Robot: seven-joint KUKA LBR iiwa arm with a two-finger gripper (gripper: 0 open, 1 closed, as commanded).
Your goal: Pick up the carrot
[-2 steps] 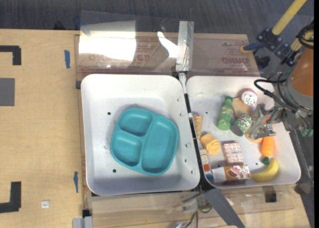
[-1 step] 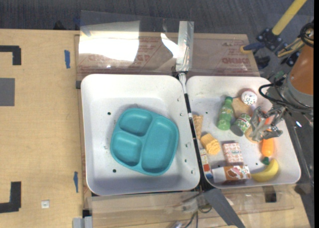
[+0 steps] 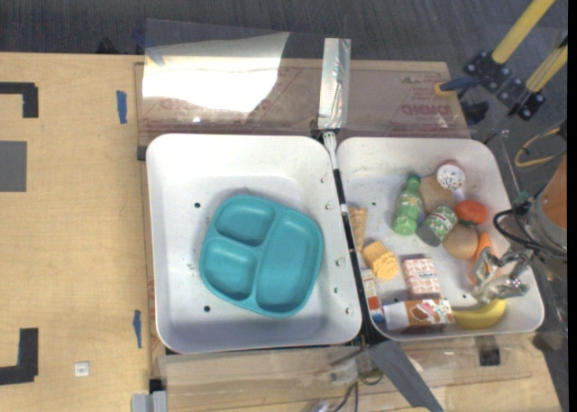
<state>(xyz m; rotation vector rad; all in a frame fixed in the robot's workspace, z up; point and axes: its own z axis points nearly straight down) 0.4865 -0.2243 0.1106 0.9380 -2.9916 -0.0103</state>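
text: none legible | cardboard panel (image 3: 397,99) print: mirrored, blurred, unreadable

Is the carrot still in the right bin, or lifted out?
In the bin: the carrot lies among the toy food near the right bin's right wall, just above the gripper.

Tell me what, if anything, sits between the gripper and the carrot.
Nothing visible does. The gripper is low in the right bin, right beside the carrot, whose lower end meets it. The banana lies just below, the brown potato-like piece to the carrot's left.
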